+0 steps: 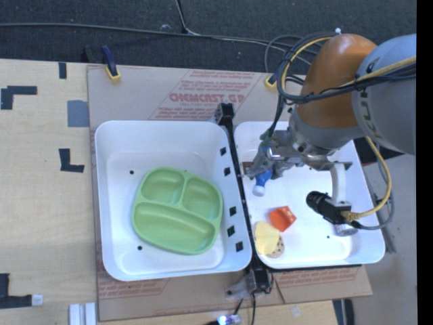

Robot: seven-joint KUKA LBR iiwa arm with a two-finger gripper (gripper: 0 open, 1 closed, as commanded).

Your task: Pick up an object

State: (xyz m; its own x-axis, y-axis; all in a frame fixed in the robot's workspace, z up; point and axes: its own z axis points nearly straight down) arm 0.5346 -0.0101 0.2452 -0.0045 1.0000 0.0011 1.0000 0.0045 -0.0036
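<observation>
Green divided plate (178,210) in left bin (108,181), gripper (262,171) seemingly over right bin (365,252)

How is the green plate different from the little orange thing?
The green plate is big and fills much of the left bin; the orange block is small and lies in the right bin. The plate is flat with three compartments; the block is chunky with none. The plate lies alone; the block has a yellow piece right beside it. Both rest on a white bin floor.

Arm (352,87) reaches in from the right — wrist bent down, jaws hidden beneath.
</observation>
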